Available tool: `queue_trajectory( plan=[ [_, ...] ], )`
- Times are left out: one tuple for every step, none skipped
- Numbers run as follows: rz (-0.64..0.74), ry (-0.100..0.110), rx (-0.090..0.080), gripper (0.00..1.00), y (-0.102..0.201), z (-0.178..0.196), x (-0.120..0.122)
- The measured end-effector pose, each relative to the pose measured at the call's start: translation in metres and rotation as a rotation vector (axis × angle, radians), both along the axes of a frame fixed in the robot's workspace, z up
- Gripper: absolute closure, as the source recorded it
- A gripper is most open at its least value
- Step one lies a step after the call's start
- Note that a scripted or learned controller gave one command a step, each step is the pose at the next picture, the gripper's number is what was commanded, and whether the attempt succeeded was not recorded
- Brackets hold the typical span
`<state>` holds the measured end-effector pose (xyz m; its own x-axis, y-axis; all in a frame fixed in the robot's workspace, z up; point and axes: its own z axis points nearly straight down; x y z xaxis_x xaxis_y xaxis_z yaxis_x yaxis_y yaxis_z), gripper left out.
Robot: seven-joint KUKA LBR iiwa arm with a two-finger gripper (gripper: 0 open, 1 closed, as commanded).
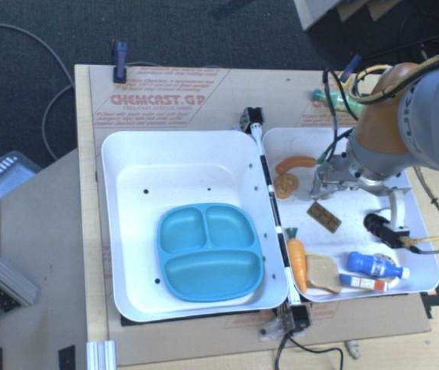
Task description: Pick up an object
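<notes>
The gripper (326, 188) is poised low in the right bin (427, 276); its opening cannot be told. The brown block (324, 216) lies just below it, slanted.

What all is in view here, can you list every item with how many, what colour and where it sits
bins: 2, white, side by side on bench
divided plate: 1, blue, left bin
carrot: 1, orange, right bin, near divider
bread slice: 1, tan, beside carrot
bottle: 1, blue, right bin front
pretzel: 1, tan, right bin back
sausage: 1, orange, behind pretzel
brown block: 1, right bin middle
arm: 1, grey with orange band
hand: 1, above brown block
</notes>
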<state>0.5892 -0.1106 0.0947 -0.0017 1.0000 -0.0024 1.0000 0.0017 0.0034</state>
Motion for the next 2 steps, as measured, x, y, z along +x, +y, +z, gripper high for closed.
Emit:
queue_trajectory(
  plan=[
    [0.0,0.001,0.0,0.0,0.0,0.0,0.0],
    [-0.003,0.005,0.002,0.0,-0.026,-0.011,-0.056]
  ],
)
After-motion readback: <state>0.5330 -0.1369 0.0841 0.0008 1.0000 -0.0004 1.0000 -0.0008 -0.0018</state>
